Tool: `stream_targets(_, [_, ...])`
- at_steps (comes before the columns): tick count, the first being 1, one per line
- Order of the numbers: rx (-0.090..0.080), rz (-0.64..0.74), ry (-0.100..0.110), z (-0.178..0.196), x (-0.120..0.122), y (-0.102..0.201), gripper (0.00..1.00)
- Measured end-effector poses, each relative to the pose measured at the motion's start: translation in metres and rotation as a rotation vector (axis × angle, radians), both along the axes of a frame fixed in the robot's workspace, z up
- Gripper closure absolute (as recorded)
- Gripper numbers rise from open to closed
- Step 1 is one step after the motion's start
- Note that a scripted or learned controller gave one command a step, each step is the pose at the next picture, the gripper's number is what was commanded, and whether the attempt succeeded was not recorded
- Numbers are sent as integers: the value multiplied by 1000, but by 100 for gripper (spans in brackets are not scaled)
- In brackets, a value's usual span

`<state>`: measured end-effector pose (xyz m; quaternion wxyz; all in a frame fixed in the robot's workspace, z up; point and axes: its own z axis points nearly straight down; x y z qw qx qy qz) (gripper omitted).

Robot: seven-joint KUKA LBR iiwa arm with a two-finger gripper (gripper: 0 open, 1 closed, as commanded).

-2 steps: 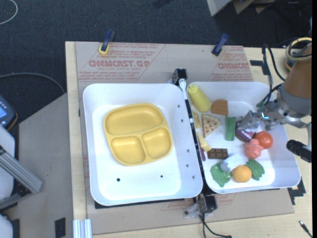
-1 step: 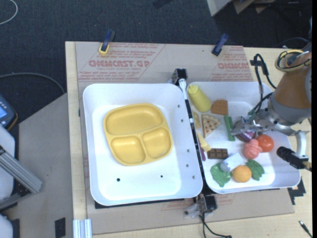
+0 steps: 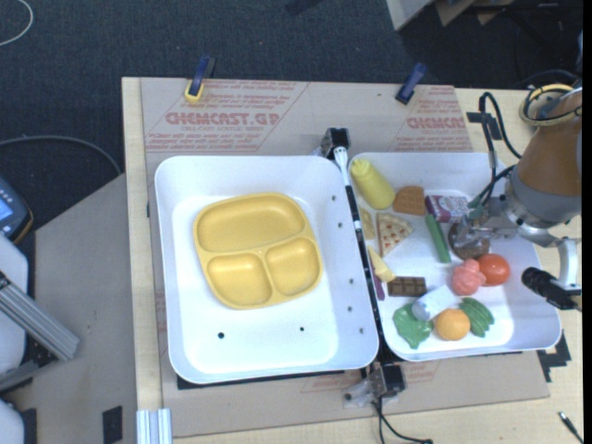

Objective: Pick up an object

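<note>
While the claw [image 3: 470, 240] dips low into the right bin [image 3: 527, 336], where the toy food is heaped, beside the pink ball [image 3: 465, 277] and red tomato [image 3: 495, 268], I cannot tell its state, and the yellow divided plate [image 3: 257, 248] sits alone in the left bin [image 3: 176, 211].

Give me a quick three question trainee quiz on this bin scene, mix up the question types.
1. True or false: the yellow divided tray lies in the left bin.
2. Which lies nearest the front edge of the right bin? A mustard bottle B orange C pizza slice
3. Fill in: the gripper hovers over the ___ bin.

Key: 1 true; 2 B; 3 right.
</note>
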<state>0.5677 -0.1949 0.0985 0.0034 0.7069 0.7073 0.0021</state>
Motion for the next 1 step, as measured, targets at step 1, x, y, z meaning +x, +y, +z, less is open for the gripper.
stream_targets(1, [-2,-1,1,48,3,-10,100])
